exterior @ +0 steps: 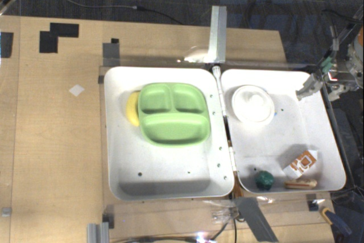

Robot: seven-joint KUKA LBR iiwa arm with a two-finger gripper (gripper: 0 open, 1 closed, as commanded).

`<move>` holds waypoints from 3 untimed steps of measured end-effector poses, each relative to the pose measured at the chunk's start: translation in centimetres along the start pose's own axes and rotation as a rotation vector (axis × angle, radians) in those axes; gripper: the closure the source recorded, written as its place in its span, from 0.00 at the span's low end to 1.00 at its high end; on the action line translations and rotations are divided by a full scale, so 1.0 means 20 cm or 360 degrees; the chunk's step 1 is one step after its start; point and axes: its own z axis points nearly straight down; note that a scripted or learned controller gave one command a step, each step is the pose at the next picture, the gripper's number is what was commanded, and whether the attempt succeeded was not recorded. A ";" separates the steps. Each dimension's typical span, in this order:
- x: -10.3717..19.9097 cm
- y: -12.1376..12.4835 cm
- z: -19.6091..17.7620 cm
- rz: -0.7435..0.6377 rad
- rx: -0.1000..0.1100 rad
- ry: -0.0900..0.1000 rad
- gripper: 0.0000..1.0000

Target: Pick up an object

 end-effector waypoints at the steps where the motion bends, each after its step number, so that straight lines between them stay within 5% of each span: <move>1: 0.19 -0.07 0.59 -0.0172 -0.0003 0.0000 0.00; 2: 0.42 0.24 0.88 -0.0300 -0.0033 -0.0008 0.00; 3: 0.17 0.19 0.87 -0.0461 -0.0045 -0.0016 0.00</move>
